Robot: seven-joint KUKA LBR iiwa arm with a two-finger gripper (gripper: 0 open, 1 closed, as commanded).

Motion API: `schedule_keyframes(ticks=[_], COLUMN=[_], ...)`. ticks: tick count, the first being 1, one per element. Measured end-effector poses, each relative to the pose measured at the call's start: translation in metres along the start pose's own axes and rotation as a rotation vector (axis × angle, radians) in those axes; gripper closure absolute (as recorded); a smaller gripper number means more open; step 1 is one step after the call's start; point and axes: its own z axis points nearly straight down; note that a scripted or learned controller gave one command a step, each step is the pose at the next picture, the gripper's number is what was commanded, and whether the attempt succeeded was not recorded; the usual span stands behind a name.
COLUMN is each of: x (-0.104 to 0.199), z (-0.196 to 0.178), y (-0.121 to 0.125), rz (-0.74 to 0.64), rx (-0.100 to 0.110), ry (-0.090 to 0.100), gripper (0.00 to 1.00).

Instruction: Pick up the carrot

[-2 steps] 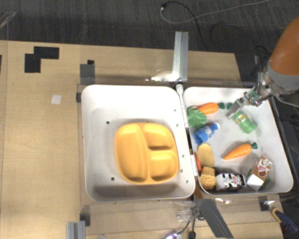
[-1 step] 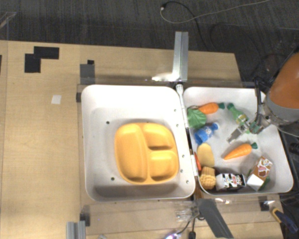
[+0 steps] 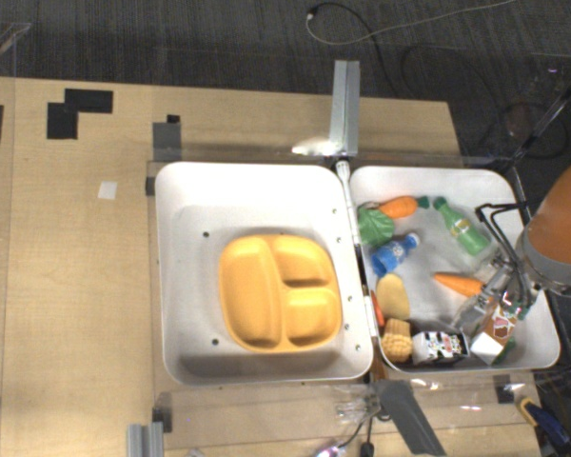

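The carrot (image 3: 456, 283) lies in the right bin (image 3: 428, 179), well to the right of the yellow divided plate (image 3: 279, 289) that sits in the left bin (image 3: 171, 255). Its pointed end faces toward the plate and its thick end is just beside the claw (image 3: 492, 303). A second carrot-like orange piece with a green top (image 3: 398, 207) lies further from the claw, up and to the right of the plate, beside a green leafy toy (image 3: 374, 227).

The claw sits low over the right bin, right at the thick end of the near carrot. Whether it is clenched or released, I cannot tell; the metal parts blur together.

To do this step well, the claw should probably straddle the carrot across its narrow width, near the thicker half, and come straight down so it does not nudge the green bottle (image 3: 462, 228) or the small carton (image 3: 442, 347).

The arm's orange band (image 3: 561, 227) is cut off at the frame edge, and the objects under the claw's wrist are hard to make out.
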Motion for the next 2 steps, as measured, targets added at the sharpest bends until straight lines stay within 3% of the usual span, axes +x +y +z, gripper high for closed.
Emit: schedule_keyframes(ticks=[1, 2], x=[-0.067, -0.043], z=[-0.131, -0.04], y=[0.047, 0.023], rz=[0.189, 0.286], rx=[0.001, 0.004], ry=[0.004, 0.01], gripper=[0.0, 0.0])
